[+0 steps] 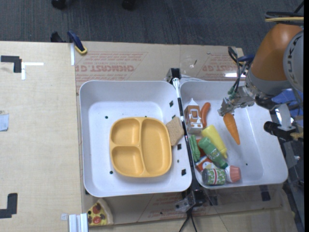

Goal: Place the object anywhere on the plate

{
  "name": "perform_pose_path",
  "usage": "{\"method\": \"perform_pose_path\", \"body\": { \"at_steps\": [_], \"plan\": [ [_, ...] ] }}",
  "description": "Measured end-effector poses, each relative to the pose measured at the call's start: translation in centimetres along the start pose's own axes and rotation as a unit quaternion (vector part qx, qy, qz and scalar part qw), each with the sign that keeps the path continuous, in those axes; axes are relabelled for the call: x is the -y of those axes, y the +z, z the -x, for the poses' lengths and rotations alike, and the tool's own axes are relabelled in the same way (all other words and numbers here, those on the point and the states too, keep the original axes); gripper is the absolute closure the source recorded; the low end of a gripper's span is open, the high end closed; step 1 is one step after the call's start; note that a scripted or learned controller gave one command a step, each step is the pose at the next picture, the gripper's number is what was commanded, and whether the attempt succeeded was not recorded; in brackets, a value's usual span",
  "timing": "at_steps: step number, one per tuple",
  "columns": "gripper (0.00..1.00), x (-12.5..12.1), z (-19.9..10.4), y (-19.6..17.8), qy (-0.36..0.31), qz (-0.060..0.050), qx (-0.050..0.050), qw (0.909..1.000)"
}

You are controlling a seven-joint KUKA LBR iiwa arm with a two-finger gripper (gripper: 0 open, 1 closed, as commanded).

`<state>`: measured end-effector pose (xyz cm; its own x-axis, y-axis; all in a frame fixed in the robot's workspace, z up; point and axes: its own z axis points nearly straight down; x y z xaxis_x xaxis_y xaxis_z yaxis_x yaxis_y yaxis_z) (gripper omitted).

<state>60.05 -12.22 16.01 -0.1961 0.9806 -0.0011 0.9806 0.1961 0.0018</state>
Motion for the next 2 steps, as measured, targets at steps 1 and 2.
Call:
{"method": "perform_pose_path", "body": {
  "at_steps": [1, 2],
  "plan": [
    [1.0, -1.81, -8.03, -3.17, 0.036, -0.001, 0.0, 0.9994],
    [0.0, -1.8, -7.99, -3.17, 0.036, -0.001, 0.0, 0.9994]
  ]
}}
